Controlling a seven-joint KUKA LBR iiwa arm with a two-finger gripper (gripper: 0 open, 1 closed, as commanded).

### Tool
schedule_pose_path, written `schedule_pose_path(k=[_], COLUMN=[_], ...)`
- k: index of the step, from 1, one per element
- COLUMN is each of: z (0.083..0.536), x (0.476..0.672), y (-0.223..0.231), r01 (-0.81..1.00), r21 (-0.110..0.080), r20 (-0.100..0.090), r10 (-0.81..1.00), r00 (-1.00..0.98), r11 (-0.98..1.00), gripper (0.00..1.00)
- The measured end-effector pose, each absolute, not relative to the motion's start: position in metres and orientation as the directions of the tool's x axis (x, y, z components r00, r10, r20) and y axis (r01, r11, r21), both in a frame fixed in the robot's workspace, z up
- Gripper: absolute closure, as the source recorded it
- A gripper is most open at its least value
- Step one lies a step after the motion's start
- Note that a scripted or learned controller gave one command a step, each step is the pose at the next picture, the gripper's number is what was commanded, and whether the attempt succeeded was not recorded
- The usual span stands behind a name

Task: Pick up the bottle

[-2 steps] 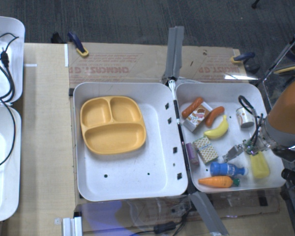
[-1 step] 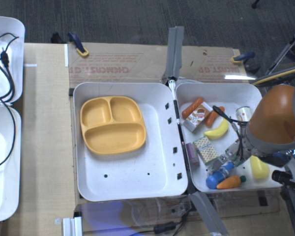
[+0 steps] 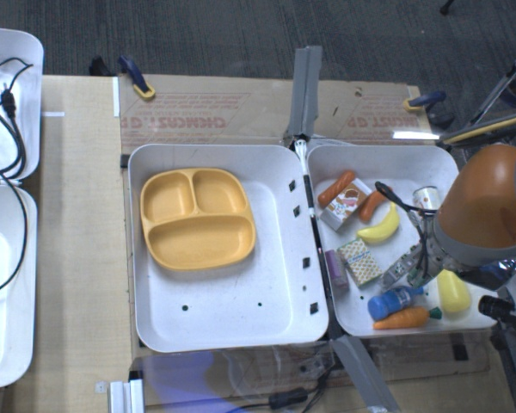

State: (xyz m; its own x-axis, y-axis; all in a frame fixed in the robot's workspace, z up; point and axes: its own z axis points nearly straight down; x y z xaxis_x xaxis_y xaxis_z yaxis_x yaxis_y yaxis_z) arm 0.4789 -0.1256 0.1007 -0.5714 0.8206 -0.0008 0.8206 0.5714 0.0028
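Note:
The bottle point(image 3: 392, 303) is small, clear-blue with a blue cap, and lies on its side near the front of the right bin point(image 3: 351, 317). An orange carrot point(image 3: 404, 318) rests against its front side. My gripper point(image 3: 407, 269) hangs low in the right bin, just behind the bottle and slightly to its right, beside a patterned box point(image 3: 359, 261). The orange-banded wrist point(image 3: 488, 198) hides the bin's right part. Nothing shows in the gripper's hold.
The right bin also holds a banana point(image 3: 381, 226), two sausages point(image 3: 336, 188), a small carton point(image 3: 345, 206), a silver can point(image 3: 426, 199), a yellow lemon-like object point(image 3: 454, 292) and a purple item point(image 3: 335, 266). A yellow divided plate point(image 3: 198, 218) lies in the left bin point(image 3: 232, 317).

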Motion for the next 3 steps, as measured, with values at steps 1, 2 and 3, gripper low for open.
schedule_pose_path(k=[1, 2, 3], z=[0.253, 0.253, 0.372], x=[0.479, 0.479, 0.479], y=[-0.066, -0.066, -0.059], r01=[0.898, 0.898, 0.946], r21=[0.000, 0.000, -0.001], r20=[-0.002, -0.002, -0.002], r10=[0.898, 0.898, 0.946], r00=[-0.441, -0.441, -0.325], r11=[0.441, 0.441, 0.325], gripper=[1.00, 0.00, 0.00])
